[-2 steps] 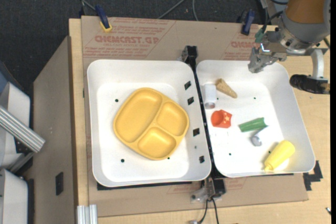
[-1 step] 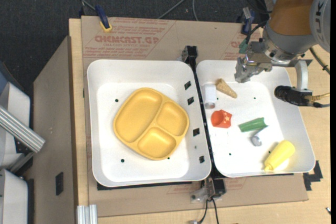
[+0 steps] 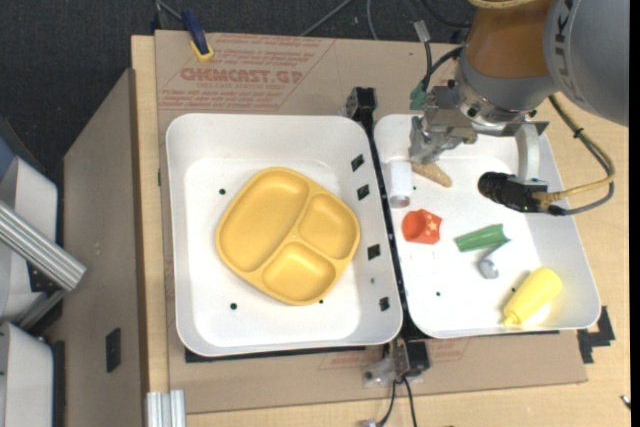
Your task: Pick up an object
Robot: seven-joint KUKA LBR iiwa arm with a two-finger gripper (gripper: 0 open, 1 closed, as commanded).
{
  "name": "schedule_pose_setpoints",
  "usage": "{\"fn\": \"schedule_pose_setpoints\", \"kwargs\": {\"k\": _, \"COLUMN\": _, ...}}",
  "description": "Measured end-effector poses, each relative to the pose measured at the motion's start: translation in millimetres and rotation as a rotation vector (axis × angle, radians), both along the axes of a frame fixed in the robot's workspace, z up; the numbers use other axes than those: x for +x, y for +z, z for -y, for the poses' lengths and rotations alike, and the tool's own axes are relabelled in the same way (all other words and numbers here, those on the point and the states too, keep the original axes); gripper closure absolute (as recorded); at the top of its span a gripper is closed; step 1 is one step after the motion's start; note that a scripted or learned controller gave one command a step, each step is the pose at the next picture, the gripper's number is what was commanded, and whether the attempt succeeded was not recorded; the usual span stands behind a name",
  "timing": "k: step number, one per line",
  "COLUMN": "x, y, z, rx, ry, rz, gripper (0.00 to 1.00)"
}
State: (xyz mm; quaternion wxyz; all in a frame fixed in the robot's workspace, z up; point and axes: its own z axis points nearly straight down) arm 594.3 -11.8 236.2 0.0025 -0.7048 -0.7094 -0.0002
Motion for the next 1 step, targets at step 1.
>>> {"fn": "schedule_pose_setpoints", "kwargs": {"k": 1, "x": -19.3, "y": -3.5, "z": -39.6, "rx": -0.001, "ry": -0.001, "rz": -0.001, "gripper": 1.00}}
